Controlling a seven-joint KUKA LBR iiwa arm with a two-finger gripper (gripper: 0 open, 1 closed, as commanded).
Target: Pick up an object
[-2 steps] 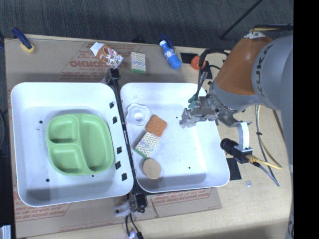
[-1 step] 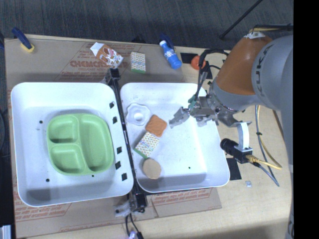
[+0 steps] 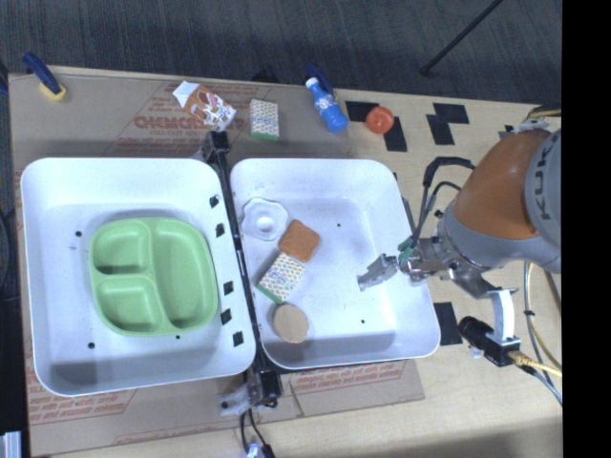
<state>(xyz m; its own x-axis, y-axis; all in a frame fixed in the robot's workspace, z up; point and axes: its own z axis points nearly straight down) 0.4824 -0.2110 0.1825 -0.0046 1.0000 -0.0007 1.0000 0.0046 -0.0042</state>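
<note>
The gripper (image 3: 379, 271) hangs over the right bin (image 3: 382, 181), right of the sponge (image 3: 301, 240), with nothing between its fingers; whether they are spread or closed I cannot tell. Taking the sponge as landmark: 1 white cup (image 3: 263, 219) sits just up-left of it, 1 patterned packet (image 3: 284, 277) touches its lower edge, and 1 tan disc (image 3: 290, 322) lies below that. The sponge looks light, soft and squashy, best pinched across its short sides. Far left of it, 1 green tray (image 3: 153, 275) lies in the left bin (image 3: 57, 184).
</note>
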